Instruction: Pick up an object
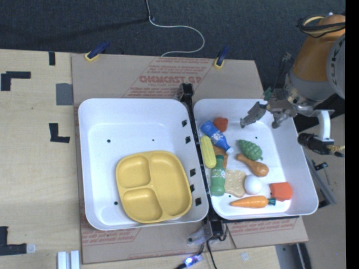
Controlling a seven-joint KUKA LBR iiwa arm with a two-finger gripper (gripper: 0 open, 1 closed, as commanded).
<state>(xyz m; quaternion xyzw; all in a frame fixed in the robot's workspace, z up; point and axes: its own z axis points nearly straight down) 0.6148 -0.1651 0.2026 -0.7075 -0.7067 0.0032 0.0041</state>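
My gripper (261, 121) hangs over the back of the right bin (291, 150), open, with nothing between its two dark fingers. Toy foods lie in front of it and to its left: a blue bottle (215, 134), a small red piece (221, 123), a yellow corn cob (208, 151), a green bumpy fruit (249, 149), a brown drumstick (252, 164), a white egg (253, 185), a tan cracker (234, 182), an orange-red block (281, 191) and a carrot (251, 202). The gripper touches none of them.
The left bin (101, 122) holds a yellow divided plate (152, 185) at its front. Black clips (187, 91) join the two bins along the middle wall. Both bins rest on a cardboard sheet (168, 74). A white cable (179, 29) trails behind.
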